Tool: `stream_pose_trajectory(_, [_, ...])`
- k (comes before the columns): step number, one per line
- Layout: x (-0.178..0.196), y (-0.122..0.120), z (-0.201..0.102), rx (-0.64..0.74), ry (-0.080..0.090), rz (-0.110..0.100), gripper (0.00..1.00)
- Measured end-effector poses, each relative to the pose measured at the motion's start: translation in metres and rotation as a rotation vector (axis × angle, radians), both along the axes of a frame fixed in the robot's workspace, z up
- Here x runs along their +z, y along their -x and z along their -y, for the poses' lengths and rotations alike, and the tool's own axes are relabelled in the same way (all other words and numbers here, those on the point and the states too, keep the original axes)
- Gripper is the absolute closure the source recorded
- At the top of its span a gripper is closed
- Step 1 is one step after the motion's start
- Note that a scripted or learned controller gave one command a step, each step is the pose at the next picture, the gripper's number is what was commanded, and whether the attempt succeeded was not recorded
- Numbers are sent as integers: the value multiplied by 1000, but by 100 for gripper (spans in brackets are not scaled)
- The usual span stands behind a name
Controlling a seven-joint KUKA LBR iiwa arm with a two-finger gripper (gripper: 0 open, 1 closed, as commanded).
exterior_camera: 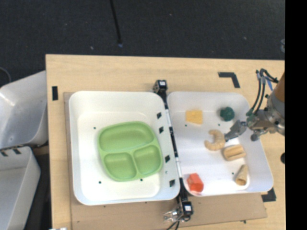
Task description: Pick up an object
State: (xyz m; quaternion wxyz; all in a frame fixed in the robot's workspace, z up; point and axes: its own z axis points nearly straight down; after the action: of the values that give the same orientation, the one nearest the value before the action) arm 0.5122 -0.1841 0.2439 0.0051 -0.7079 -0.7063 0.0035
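In the right bin [254, 183] lie a yellow square [194, 117], a dark green ball [227, 113], a curved tan piece [215, 141], a tan block [233, 152], a tan cone [241, 175] and a red object [194, 183]. My gripper [243, 133] hangs over the bin's right side, just above the tan block and right of the curved piece. Its two fingers [233, 130] stand apart with nothing between them, so it is open.
The left bin [81, 186] holds a green divided plate [129, 150]. A raised divider with black clips [169, 138] separates the bins. The arm's wrist and cables [268, 99] come in at the right edge.
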Motion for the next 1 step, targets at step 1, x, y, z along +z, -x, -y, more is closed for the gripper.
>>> stream_pose_trajectory(1, [7, -3, -1, 4, 3, 13, 0])
